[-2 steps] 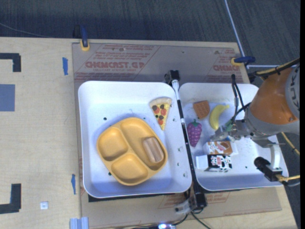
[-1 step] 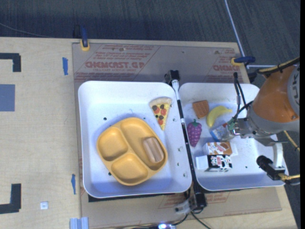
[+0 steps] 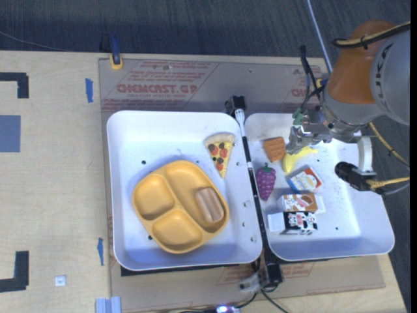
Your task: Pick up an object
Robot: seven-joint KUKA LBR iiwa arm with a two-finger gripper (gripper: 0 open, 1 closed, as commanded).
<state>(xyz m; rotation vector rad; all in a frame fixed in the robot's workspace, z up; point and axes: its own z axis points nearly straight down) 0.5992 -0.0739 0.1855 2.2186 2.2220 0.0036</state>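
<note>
Left bin (image 3: 124, 175): yellow divided tray (image 3: 177, 204) w/ hot dog (image 3: 210, 204) in its right compartment; pizza slice (image 3: 220, 150) just beyond tray, near far-right corner. Right bin (image 3: 365, 230): bread (image 3: 274, 149), banana (image 3: 294, 158), grapes (image 3: 266, 180), 3 small cartons (image 3: 301, 204) toward near side. Gripper (image 3: 303, 135) over far part of right bin, right above banana; can't tell jaw state or contact.

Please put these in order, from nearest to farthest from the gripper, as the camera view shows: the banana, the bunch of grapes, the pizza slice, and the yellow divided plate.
Measured from the gripper:
1. Banana, right bin, just below the gripper.
2. Bunch of grapes, right bin, by its left wall.
3. Pizza slice, left bin, upper right corner.
4. Yellow divided plate, left bin, centre, holding a sausage.
</note>
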